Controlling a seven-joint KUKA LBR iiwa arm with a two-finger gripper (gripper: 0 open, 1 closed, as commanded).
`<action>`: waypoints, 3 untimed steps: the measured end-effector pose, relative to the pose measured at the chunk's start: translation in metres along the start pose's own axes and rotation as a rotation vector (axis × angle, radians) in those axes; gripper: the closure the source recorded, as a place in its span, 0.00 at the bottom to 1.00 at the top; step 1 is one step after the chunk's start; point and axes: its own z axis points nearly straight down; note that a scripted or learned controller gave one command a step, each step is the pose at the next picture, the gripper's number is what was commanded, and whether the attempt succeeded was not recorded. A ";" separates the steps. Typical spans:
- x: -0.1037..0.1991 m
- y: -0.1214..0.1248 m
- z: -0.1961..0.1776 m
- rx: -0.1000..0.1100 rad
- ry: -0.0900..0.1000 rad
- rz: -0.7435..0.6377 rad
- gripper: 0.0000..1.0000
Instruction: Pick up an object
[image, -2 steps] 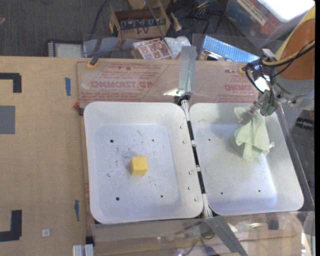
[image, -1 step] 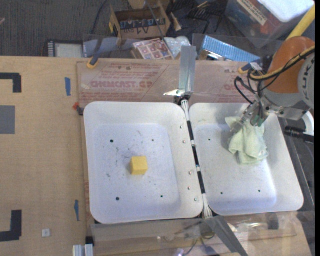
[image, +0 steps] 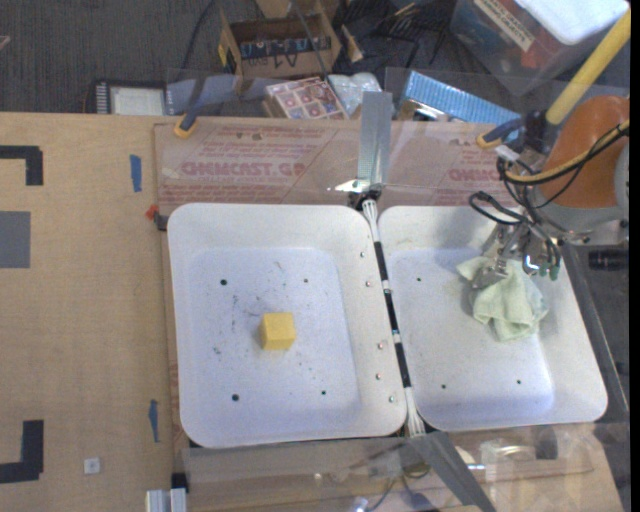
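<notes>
The robot arm (image: 590, 150) reaches in from the right and its gripper (image: 505, 262) is down low in the right bin (image: 480, 390). The gripper sits at the top edge of a crumpled pale green cloth (image: 508, 300). The cloth lies in the upper right part of that bin, near its far right wall. The metal tips seem to touch the cloth, but wires and shiny parts get in the way, so one cannot tell if the jaws are apart or together, or if any cloth is pinched between them.

This looks like the grabbing step. The gripper is at the cloth but the cloth is flat on the bin floor, not lifted. The next move probably needs the jaws to close on a fold of cloth and then go straight up. Cloth is soft and floppy, so it may slip out or only a corner may come up.

The other thing to pick is a small yellow block (image: 279, 331). It sits alone near the middle of the left bin (image: 200, 240), well apart from every wall, with lots of open floor around it.

The cloth has less room. The bin wall is close on its right side, and the middle ridge (image: 385, 300) between the bins is farther off to its left. Above the cloth the way looks open for lifting.
</notes>
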 end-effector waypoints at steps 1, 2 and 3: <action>-0.002 0.000 -0.011 -0.002 -0.007 0.002 1.00; -0.021 -0.028 -0.053 0.001 -0.004 -0.232 1.00; -0.002 -0.033 -0.073 0.000 0.001 -0.257 1.00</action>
